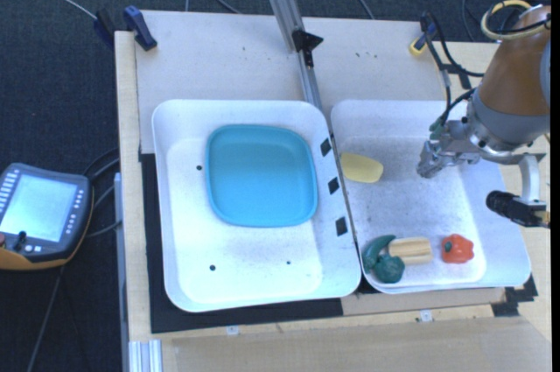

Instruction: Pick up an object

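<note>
Yellow piece [361,167] (oval) lies long-axis left-right, left of gripper [430,167].

You see two white bins [179,213], the right one speckled grey. The left holds a turquoise plate [261,174]. The right holds a pale yellow piece [361,167], a dark green item [383,260], a tan block [410,250] and a red-orange item [456,249].
</note>
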Controlling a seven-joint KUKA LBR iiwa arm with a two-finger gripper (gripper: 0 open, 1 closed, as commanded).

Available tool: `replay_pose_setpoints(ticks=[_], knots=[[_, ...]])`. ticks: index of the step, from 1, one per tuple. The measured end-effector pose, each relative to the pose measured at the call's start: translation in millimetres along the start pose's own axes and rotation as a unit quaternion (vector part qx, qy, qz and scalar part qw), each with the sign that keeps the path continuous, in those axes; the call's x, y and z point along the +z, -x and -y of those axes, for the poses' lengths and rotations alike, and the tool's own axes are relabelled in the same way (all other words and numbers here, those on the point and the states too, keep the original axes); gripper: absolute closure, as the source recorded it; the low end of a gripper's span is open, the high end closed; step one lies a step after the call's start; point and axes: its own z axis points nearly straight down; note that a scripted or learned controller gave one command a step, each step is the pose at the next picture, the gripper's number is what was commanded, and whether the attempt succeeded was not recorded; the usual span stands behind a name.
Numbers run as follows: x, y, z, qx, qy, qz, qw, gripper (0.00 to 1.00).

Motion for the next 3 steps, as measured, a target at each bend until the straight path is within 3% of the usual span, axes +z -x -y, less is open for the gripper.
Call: replay_pose_setpoints(ticks=[2,3], knots=[[-99.9,12.0,2.2,0.000,0.000,0.000,1.0000,1.00],[-117.0,11.9,1.7,0.000,-0.002,0.000,1.0000,1.00]])
